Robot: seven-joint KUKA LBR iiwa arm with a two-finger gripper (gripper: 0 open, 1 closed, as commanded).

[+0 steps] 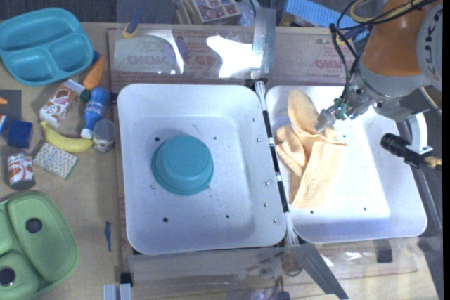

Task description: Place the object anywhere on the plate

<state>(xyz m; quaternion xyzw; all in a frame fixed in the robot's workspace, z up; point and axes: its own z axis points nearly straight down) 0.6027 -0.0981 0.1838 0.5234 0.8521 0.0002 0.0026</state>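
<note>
A teal round plate (183, 164) lies in the middle of the left bin (140, 116). In the right bin (394, 207), a pale yellow cloth (309, 165) is crumpled against the left wall. It runs from the bin's far end down toward its middle. My gripper (328, 119) reaches in from the right and points down at the cloth's upper right edge, touching or just above it. The cloth rises in a fold just left of the gripper tip.
Left of the bins the bench holds a blue divided tray (46, 44), a banana (65, 139), a blue bottle (93, 109), small cartons and a green tray (31, 242). A cardboard wall (190, 56) stands behind the bins.
</note>
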